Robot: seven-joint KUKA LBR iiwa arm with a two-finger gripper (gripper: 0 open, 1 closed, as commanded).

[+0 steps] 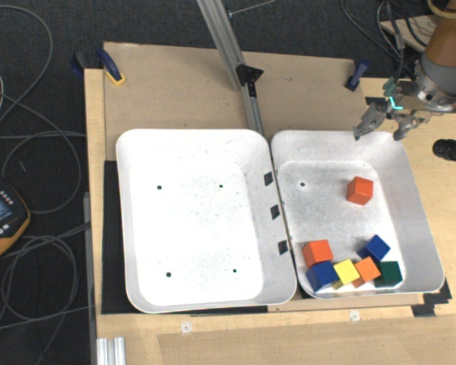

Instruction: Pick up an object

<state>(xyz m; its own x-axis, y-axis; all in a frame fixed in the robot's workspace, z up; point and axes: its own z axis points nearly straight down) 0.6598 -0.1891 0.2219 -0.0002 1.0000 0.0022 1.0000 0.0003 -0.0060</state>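
My gripper hangs over the far right corner of the right bin, fingers spread open with nothing between them. Below it, an orange-red cube lies alone in the middle of that bin. Along the bin's near edge sits a cluster: an orange cube, a blue cube, a yellow cube, a smaller orange cube, a second blue cube and a dark green cube.
The left bin sits beside the right one, with black clips along the seam. A slanted metal pole rises behind the bins. Blue clamps hold the board's far corners. Cables lie on the floor at left.
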